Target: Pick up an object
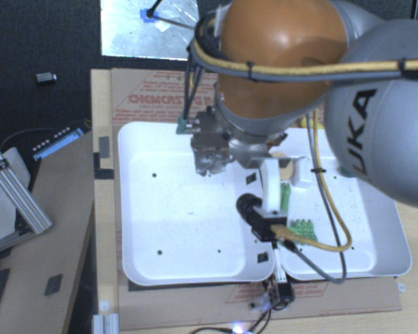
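Orange-banded grey arm fills the upper right, wrist bent down over the seam between the two shallow white plastic bins. Gripper sits low above the left bin's back half; grip state unreadable. Green toothed plastic piece lies in the right bin, beside the yellow cable.

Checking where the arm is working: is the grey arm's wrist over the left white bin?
No, the wrist hangs above the divide between the bins, gripper toward the right bin.
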{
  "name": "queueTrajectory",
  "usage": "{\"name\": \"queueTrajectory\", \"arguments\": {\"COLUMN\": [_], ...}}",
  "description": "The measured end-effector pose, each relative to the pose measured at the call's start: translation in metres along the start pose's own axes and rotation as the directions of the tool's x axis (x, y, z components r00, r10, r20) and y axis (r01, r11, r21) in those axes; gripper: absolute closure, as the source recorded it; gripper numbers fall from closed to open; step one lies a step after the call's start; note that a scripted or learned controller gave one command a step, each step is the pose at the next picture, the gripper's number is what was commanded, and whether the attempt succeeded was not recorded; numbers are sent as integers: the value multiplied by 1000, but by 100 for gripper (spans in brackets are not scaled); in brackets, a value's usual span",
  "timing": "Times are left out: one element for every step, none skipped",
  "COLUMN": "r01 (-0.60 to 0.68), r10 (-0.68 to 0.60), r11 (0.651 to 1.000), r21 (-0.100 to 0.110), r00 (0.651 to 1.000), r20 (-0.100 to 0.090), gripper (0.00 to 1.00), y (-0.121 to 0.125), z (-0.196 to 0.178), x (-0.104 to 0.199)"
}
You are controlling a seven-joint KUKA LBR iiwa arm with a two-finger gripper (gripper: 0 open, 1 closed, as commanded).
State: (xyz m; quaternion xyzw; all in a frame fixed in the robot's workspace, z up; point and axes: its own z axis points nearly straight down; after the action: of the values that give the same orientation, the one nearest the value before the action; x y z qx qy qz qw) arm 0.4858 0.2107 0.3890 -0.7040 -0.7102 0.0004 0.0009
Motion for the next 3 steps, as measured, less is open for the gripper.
{"name": "queueTrajectory", "arguments": {"r01": [-2,-4,-3], "r10": [2,4,3], "r11": [1000,1000,1000], "r21": [2,-16,-5], "r00": [1000,1000,1000], "r20": [2,-6,-1], "gripper": [100,100,100], "y": [0,19,0], "z": [52,-71,-82], "x": [25,23,24]}}
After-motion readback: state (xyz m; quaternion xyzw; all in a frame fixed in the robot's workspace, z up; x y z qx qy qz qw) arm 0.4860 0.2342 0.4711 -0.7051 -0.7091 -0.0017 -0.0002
